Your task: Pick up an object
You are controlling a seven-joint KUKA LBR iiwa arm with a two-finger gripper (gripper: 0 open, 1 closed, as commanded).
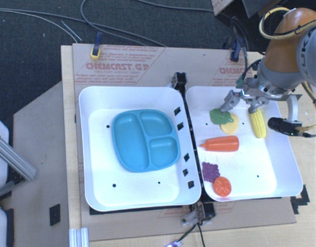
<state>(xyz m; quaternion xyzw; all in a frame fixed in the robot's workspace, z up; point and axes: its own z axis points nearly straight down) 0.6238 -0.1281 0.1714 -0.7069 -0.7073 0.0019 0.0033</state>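
Camera view, from above: my gripper [244, 101] hangs over the far part of the right bin [281, 181], fingers spread wide and pointing down, with nothing between them. One finger [229, 102] comes down just beside the green leafy piece [221, 117], the other [256, 106] just above the top end of the corn cob [258, 123]; I cannot tell whether either one touches. My wrist leans in from the right edge, grey below and the orange band [289, 42] above, bending down toward the bin.

The corn cob lies near the bin's far right, its long axis running roughly near to far. The green piece overlaps a pale yellow round thing [230, 127]. Nearer, the carrot [220, 144] lies crosswise, its narrow tip toward the divider between the bins. Closer still sit the purple grapes [210, 171] and, touching them, an orange round fruit [222, 186] at the near rim.

The left bin [96, 189] holds a blue divided plate [145, 139], lying flat.
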